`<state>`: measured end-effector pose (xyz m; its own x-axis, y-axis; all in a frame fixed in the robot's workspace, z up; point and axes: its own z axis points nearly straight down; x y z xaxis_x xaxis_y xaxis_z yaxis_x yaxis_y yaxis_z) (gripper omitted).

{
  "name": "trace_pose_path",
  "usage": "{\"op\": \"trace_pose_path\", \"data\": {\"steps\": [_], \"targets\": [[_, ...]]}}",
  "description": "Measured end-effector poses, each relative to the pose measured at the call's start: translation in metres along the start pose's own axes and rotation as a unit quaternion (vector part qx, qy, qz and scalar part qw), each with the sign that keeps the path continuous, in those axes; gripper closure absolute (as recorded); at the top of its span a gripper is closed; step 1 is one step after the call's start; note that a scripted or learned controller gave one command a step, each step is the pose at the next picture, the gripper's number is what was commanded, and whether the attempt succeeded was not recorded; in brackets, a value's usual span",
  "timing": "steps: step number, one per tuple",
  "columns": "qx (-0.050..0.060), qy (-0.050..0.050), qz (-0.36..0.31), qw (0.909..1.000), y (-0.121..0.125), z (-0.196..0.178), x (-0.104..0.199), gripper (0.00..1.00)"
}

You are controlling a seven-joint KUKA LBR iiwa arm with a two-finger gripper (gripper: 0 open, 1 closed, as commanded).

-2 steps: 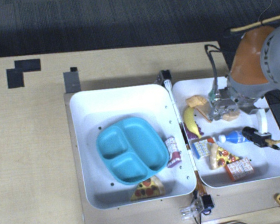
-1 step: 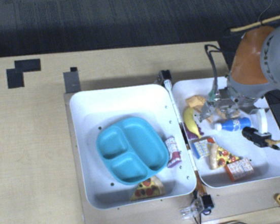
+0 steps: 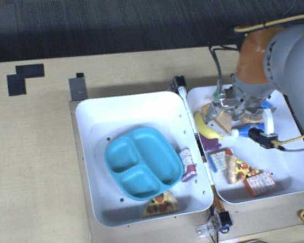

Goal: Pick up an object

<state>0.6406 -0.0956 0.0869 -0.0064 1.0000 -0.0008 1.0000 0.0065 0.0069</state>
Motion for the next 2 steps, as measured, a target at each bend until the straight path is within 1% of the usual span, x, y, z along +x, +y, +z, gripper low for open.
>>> {"op": "trace_pose_path", "data": {"steps": [1,2], "targets": [[-0.002,0.0,-0.002,1.0,0.002,-0.012,0.001,1.0],[0.001,0.001,0.0,1.0,0.002,-0.099,0.078,1.0]]}}
